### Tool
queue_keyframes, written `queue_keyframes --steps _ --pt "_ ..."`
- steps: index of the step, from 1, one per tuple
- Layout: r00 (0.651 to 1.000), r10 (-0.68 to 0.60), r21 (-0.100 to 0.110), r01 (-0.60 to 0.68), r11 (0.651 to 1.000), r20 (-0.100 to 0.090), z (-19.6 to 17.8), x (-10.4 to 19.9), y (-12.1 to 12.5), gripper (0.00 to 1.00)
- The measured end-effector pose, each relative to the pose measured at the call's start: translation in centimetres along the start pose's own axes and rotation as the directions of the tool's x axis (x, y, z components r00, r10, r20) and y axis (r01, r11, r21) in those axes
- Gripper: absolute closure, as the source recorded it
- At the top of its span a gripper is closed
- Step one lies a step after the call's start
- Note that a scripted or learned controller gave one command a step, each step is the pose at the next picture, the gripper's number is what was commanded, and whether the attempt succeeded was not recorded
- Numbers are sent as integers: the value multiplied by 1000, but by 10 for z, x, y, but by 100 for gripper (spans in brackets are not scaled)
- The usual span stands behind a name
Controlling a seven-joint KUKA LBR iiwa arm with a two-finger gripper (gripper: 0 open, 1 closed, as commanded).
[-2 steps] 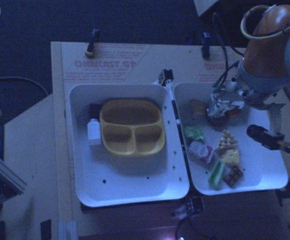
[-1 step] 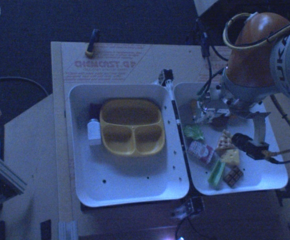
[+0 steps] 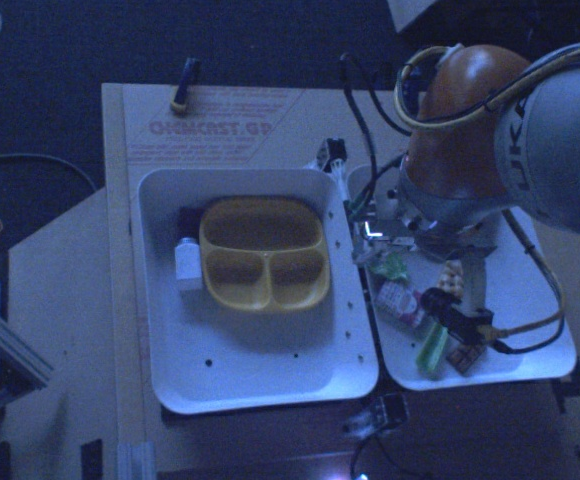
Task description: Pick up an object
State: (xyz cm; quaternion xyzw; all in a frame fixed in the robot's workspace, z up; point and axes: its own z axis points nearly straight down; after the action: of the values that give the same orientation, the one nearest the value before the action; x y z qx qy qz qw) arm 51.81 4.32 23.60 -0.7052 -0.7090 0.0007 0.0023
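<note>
My arm point(image 3: 470, 138), grey with an orange wrist, hangs low over the right bin point(image 3: 540, 353). The gripper is under the wrist around point(image 3: 432, 253), among the objects, and the wrist covers its tips. Below it lie a pink-and-white packet point(image 3: 398, 302), a green stick-shaped item point(image 3: 432, 348), a green wrapper point(image 3: 390, 266), a small brown block point(image 3: 463, 357) and a patterned piece point(image 3: 453, 279). Nothing is visibly held.
The left bin point(image 3: 170, 368) holds a yellow divided plate point(image 3: 263, 253) and a small white bottle point(image 3: 188, 263) at its left. Black cables point(image 3: 515, 338) trail across the right bin. A dark clip point(image 3: 185, 85) lies on the cardboard behind the bins.
</note>
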Motion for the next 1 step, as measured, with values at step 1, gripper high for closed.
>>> queue_keyframes --steps 1 --pt "1000 1 1 -1 1000 1 17 43 1 100"
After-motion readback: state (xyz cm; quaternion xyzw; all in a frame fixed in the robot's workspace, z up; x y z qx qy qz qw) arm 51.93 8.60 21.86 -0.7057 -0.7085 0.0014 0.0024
